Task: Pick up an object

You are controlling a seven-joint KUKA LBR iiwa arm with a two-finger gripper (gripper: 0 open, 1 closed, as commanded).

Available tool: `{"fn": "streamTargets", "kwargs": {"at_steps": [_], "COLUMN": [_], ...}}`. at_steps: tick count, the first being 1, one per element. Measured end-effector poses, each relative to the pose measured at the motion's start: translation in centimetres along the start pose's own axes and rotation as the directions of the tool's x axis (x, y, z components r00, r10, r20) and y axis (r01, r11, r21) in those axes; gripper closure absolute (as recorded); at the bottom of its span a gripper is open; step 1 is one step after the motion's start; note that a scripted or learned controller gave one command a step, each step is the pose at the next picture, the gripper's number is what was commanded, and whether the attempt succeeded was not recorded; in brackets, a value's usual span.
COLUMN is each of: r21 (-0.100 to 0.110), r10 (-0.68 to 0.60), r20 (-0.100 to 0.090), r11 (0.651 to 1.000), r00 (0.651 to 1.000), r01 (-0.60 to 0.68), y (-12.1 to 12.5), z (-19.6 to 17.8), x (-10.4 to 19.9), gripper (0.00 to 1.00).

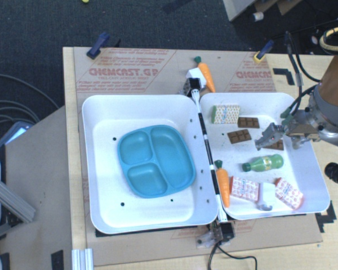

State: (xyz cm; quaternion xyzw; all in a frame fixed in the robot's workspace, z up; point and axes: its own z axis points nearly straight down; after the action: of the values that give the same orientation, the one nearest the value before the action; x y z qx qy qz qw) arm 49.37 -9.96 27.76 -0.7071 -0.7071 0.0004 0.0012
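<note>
The desk is seen to be covered by a brown sheet printed with red lettering, and 2 shallow white bins are carried on it side by side: the left bin and the right bin, their inner rims touching along the middle. A blue clamp is found at the desk's far left edge and another, blue and yellow, at the far right, while an orange carrot-shaped toy is laid just beyond the bins' far junction.

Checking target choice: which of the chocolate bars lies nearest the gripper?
The one partly hidden under the gripper, at its fingertips: chocolate bar. The other two lie farther left, near the bin's top.
</note>
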Motion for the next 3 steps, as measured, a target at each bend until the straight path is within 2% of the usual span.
{"fn": "streamTargets", "kwargs": {"at_steps": [1, 2, 3], "r21": [0.001, -0.007, -0.009], "r10": [0.0, 0.0, -0.002], "r20": [0.0, 0.003, 0.003], "r11": [1.0, 1.0, 1.0], "r00": [1.0, 1.0, 1.0], "r01": [0.0, 0.0, 0.002], "y": [4.7, 9.0, 14.1], "z": [8.7, 19.0, 19.0], "x": [-1.3, -7.7, -6.3], "gripper": [0.0, 0.0, 0.0]}}
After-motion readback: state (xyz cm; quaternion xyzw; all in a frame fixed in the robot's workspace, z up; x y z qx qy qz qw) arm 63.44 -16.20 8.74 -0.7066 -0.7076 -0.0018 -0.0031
